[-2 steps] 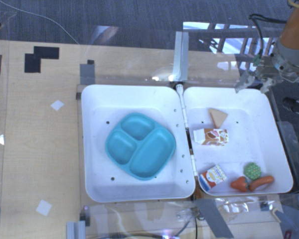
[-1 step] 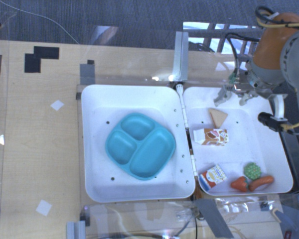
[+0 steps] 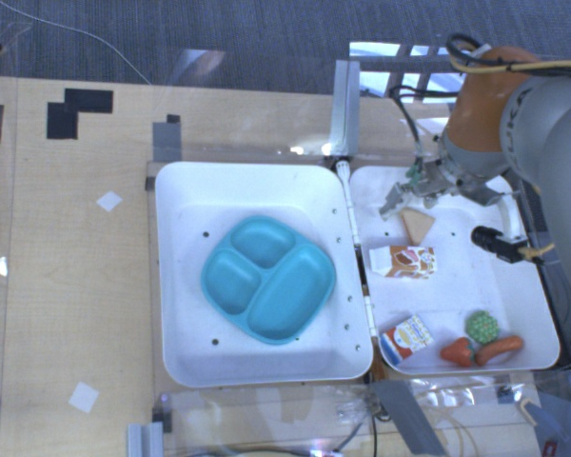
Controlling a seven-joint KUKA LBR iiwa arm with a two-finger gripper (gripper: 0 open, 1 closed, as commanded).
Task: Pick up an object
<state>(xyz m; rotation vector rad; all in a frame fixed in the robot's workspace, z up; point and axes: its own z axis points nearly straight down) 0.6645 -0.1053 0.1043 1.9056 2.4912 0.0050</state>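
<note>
Over the right bin [image 3: 542, 346], the gripper [image 3: 411, 190] was seen hovering just above a tan wedge [image 3: 418, 225] near the far wall, nothing visibly held, its opening too blurred to tell, so a centred, straight descent was judged best.

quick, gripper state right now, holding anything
gripper: cannot be told; it sits over the far end of the right bin, just above the tan wedge, with nothing seen between its fingers.
</note>
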